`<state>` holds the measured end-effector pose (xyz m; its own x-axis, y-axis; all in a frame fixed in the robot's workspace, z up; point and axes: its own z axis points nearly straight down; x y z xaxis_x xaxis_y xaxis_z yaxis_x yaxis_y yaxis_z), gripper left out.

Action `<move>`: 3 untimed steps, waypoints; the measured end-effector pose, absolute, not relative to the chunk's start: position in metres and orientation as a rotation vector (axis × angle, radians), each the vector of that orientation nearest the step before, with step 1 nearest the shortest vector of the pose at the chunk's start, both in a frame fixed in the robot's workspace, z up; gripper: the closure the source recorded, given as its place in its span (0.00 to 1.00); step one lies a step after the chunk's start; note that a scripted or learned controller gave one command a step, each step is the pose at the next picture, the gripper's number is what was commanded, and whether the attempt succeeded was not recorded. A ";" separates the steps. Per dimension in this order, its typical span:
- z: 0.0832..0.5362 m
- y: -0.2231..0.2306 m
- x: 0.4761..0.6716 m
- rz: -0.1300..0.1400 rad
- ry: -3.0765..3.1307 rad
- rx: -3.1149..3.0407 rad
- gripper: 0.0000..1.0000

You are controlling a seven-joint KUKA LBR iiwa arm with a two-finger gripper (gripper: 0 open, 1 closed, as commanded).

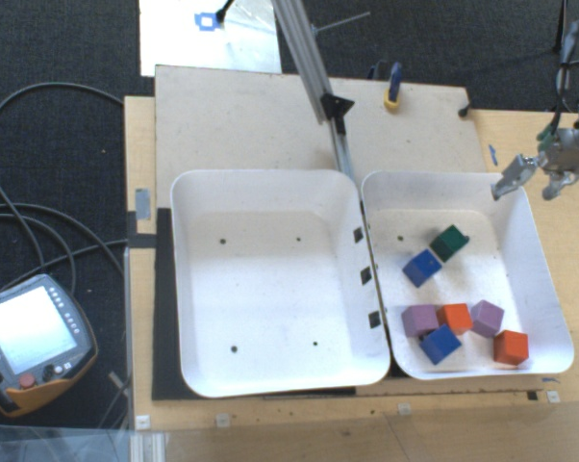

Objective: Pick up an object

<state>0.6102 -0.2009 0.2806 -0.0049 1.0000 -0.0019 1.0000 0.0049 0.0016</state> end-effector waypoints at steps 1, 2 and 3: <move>0.111 -0.130 0.631 0.006 2.218 2.215 0.00; 0.119 -0.129 0.631 0.006 2.223 2.213 1.00; 0.220 -0.203 0.657 0.006 2.211 2.213 1.00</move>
